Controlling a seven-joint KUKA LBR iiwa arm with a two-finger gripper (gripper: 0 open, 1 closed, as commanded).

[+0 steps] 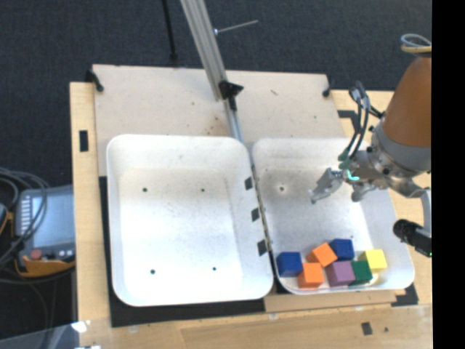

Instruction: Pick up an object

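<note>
Two bins sit side by side on the bench (83, 195): the left bin (182, 217) and the right bin (290, 166), their inner edges touching. Seven blocks (330, 264) cluster in the right bin's near right corner, packed close and touching. The gripper (340, 184) hangs over the right bin's middle, behind the blocks and apart from them. A rail (207, 49) slants up from between the bins' far edges.

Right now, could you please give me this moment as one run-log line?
phase: approach | gripper: above right bin, nothing between fingers | blocks: clustered at right bin's near edge | left bin: untouched
</note>
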